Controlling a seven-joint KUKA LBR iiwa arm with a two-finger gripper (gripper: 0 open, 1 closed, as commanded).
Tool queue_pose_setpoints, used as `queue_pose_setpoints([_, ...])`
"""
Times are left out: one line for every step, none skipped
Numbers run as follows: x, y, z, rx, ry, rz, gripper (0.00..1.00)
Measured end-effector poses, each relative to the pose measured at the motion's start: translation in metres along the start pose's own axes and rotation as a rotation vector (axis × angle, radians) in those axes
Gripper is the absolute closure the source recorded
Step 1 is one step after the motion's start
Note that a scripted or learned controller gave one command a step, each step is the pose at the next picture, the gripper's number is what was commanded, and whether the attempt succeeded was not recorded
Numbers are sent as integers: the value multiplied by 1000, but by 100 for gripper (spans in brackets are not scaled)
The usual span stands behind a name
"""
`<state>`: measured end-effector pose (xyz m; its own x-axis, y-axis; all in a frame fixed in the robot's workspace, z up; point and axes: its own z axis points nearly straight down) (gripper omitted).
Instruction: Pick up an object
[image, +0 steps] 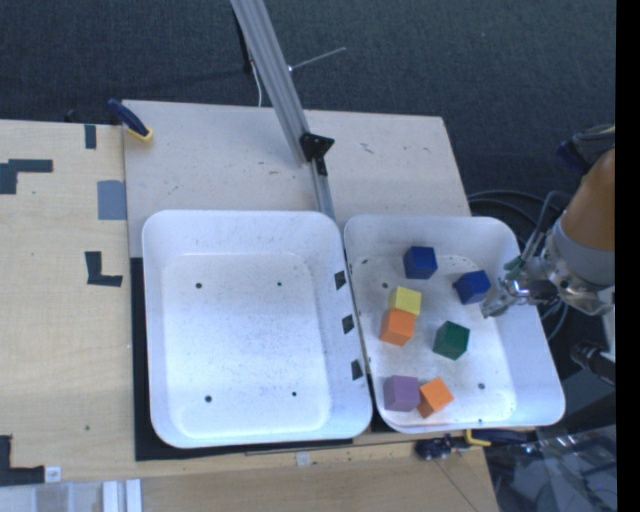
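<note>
The gripper (503, 298) hovers over the right bin (520, 385), just beside a blue cube (471, 287). Whether its fingers are spread or pressed together cannot be told. Six more cubes lie nearby.

One fixed camera looks down from above the bench (60, 330) at a slant, taking in both white bins side by side: the left bin (160, 240) near the middle of the frame and the right bin (530, 370) toward the right edge, with dark floor (450, 60) along the top, from a moderate height
</note>
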<state>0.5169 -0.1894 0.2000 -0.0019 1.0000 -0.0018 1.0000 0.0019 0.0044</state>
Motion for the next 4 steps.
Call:
queue_pose_setpoints([0, 2, -53, -1, 0, 0, 100])
queue_pose_setpoints([52, 11, -39, 6, 2, -4, 100])
queue_pose_setpoints([114, 19, -32, 5, 3, -5, 100])
queue_pose_setpoints([171, 26, -21, 8, 3, -5, 100])
